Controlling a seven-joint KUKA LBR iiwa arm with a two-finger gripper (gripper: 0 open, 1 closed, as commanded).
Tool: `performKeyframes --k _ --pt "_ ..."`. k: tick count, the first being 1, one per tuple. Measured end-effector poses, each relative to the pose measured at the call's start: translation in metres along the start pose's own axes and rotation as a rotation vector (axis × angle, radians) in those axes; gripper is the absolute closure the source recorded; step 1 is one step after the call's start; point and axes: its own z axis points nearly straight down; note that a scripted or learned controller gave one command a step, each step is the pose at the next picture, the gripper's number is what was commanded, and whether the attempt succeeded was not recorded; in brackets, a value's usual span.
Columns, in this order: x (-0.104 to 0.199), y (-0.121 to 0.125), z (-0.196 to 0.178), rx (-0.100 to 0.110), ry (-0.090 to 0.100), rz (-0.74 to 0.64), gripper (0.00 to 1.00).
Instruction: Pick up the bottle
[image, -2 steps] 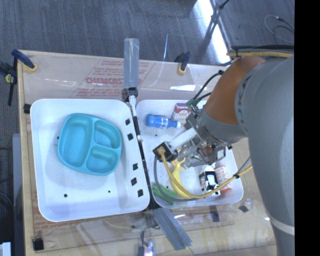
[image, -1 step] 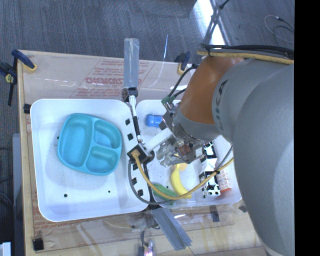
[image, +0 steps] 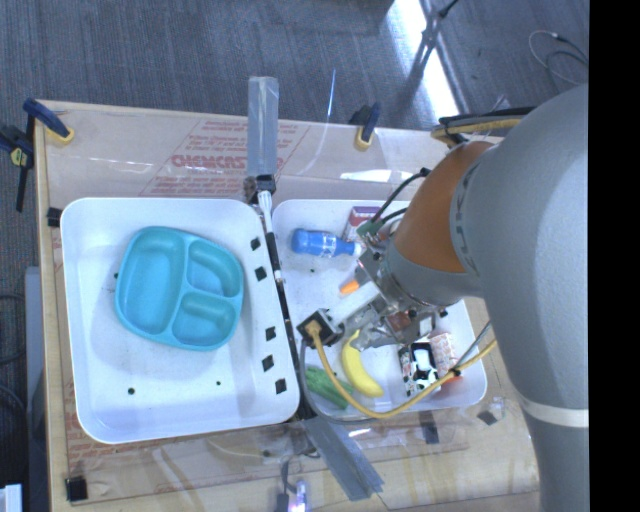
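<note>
**Bottle lies sideways in the right bin, up and left of the pincer**

From the camera above the bench, the grey arm with its orange band reaches in from the right and hangs over the right bin. Its pincer sits low in the middle of that bin, mostly hidden under the wrist and a tangle of cables; how wide it stands cannot be told, and nothing can be seen between its tips.

The blue bottle lies on its side on the bin floor, up and to the left of the pincer and apart from it. Its long axis runs nearly straight left to right across the view. The rounded blue body is toward the left, and a paler end points right, toward the arm's wrist. Which end carries the cap is too small to tell.

Just below the pincer lies a yellow banana, curved, with a green item beside it further left. A small orange piece shows between the bottle and the pincer. A yellow cable loops along the bin's lower edge.

Well to the left of the pincer, across the divider, the left bin holds a light blue divided plate, lying flat.
</note>
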Motion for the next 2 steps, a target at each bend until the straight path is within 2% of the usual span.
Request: performKeyframes --k 1,2 --pt "0.01 -0.024 -0.015 -0.002 0.003 0.099 1.0" --pt "0.036 -0.093 -0.05 -0.002 0.004 -0.042 1.0"
